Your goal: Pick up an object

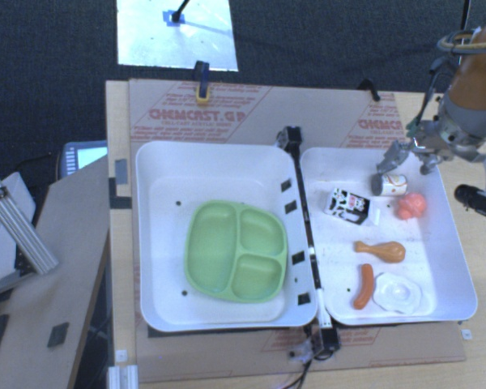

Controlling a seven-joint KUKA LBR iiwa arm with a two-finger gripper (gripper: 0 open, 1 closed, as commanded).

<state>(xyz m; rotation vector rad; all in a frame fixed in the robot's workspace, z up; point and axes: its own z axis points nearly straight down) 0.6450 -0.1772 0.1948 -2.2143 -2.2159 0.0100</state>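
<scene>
In the right bin (462, 278) lie a black-and-white carton (347, 206), a small white can with an orange band (390, 185), a pink lump (411, 206), an orange drumstick (381, 251), an orange sausage (364, 286) and a white fried egg (398, 293). My gripper (408, 160) hangs over the bin's far right part, just above the can, with its two grey fingers (389, 159) spread apart. Nothing sits between them.
The left bin (158, 177) holds a green divided plate (236, 250). A black divider with clips (301, 217) runs between the bins. A clamp (202, 83) and cardboard sheet (251, 112) lie behind the bins. A metal plate (176, 23) sits further back.
</scene>
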